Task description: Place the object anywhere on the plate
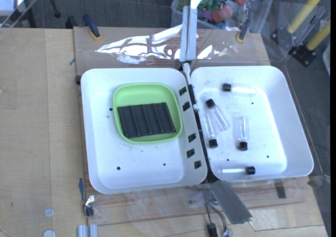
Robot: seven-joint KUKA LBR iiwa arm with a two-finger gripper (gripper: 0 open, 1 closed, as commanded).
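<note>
Five clear, black-capped vials (242,132) lie scattered in the right bin (278,120), well apart from the green plate (149,93) in the left bin (100,125); the hand's state I cannot tell.

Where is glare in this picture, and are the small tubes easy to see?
Camera view: strong glare on the crinkled clear sheet behind the bins; the clear tubes nearly vanish against the white right bin, only their black caps standing out; the green plate is evenly lit and sharp.
</note>
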